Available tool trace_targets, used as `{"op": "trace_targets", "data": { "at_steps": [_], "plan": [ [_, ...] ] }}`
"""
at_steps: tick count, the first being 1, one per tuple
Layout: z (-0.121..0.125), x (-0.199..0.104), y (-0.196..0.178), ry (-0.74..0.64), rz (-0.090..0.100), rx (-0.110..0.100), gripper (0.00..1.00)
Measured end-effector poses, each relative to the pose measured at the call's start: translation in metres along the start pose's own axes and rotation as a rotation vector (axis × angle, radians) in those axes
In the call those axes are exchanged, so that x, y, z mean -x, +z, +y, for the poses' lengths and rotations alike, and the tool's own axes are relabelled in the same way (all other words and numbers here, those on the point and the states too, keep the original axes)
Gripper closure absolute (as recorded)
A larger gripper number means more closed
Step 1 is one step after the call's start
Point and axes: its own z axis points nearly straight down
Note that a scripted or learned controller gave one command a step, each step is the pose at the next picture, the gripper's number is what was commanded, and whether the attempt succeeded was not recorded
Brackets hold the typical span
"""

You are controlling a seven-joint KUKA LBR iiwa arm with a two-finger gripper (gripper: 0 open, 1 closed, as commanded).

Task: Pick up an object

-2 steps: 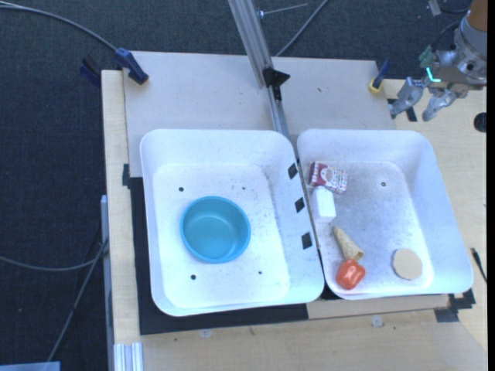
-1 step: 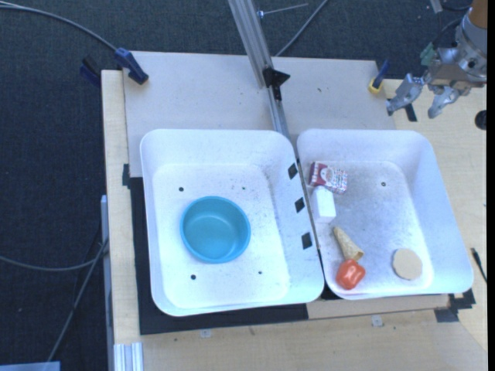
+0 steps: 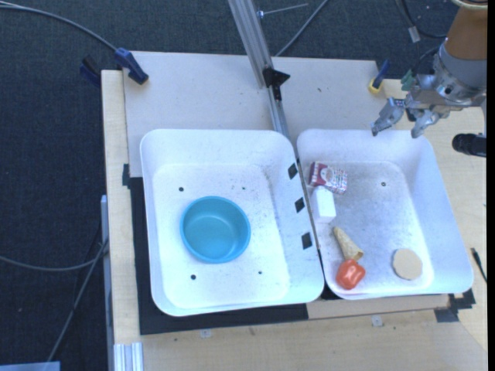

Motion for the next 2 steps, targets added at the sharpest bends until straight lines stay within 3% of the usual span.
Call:
{"op": "trace_targets", "data": {
  "at_steps": [2],
  "plan": [
    [0.005, -0.011, 0.093, -0.003, 0.0, 0.001, 0.0]
  ]
}}
